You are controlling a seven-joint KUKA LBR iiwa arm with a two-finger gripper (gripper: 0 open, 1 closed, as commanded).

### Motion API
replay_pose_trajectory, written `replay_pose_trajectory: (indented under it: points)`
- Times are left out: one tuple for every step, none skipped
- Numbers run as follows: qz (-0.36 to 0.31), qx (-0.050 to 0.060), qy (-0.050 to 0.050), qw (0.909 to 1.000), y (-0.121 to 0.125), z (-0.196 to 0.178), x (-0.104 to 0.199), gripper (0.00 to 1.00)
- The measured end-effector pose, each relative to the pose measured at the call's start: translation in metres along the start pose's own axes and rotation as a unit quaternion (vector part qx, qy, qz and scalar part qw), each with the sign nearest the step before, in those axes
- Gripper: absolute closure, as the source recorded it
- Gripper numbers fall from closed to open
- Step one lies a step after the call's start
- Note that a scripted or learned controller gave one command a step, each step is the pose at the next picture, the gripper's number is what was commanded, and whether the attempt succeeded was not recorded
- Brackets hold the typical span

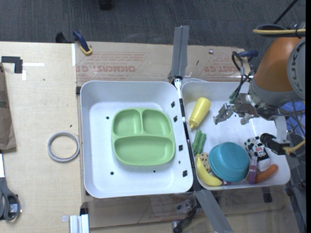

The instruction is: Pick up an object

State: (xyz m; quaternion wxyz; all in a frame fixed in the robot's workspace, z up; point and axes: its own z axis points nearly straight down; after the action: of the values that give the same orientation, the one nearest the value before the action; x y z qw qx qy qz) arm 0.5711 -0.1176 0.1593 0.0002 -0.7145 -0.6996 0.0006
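Toward the lower right of the frame, in the right bin (286, 176), the candidate objects are crowded together: a blue bowl (229, 162) lying upturned, a banana (206, 171) tucked against its lower left edge, green bean pods (198, 142) just beside the divider, a yellow bottle (199, 111) higher up, and an orange carrot-like piece (267, 173) with a purple item (252, 170) and a black-and-white patterned object (254, 147) at the bowl's right. None of these is seen to be held.

The gripper (224, 114) is poised above bare bin floor between the yellow bottle and the bowl, touching nothing; whether it is released or clenched cannot be told at this resolution.

A miss is judged the chief risk: a straight descent from this spot would likely meet only white plastic. If the bowl were chosen, its smooth dome could slip out of a pinch. Among the packed pieces at the lower right, neighbours could be nudged or two things caught at once.

At the left, a green divided plate (143, 137) sits in the left bin (90, 144), and a grey ring (63, 146) lies on the tabletop (34, 106).
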Motion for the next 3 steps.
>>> replay_pose_trajectory:
  points:
    - [-0.057, -0.003, 0.0, 0.9984, -0.063, 0.062, -0.016, 0.0]
    - [-0.072, -0.012, -0.003, 0.9973, -0.073, 0.062, -0.007, 0.0]
    - [-0.072, -0.022, -0.004, 0.9972, -0.066, 0.048, -0.007, 1.0]
